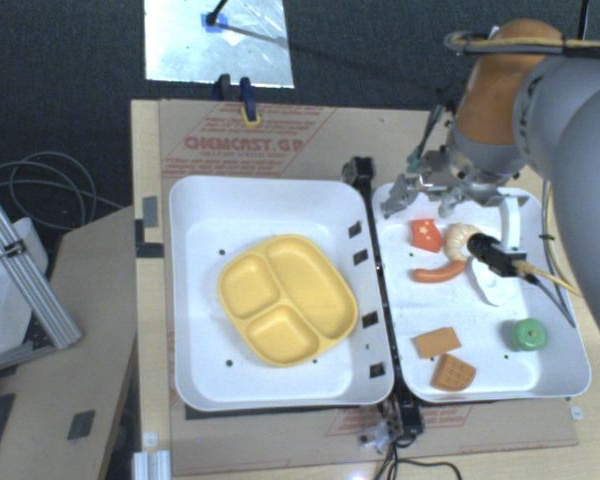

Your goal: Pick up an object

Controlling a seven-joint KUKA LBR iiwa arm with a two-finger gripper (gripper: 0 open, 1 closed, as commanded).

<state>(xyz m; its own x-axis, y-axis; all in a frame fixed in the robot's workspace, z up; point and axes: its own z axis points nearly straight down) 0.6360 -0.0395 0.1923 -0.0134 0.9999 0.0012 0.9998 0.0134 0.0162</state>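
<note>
The right bin [565, 368] holds several toy foods: a red piece [426, 234], a pale bread-like piece [461, 237], an orange-red sausage [438, 272], a tan toast slice [436, 342], a waffle square [453, 372] and a green round piece [528, 335]. My gripper [421, 202] hangs over the far left part of that bin, just beyond the red piece. Its fingers stand apart with nothing between them. The grey arm with its orange band reaches in from the upper right.
A yellow divided plate [285, 296] lies in the left bin [195, 268]. A raised divider with black clips [370, 278] separates the two bins. Cardboard lines the bench under them, and a shiny sheet [220, 28] lies at the back.
</note>
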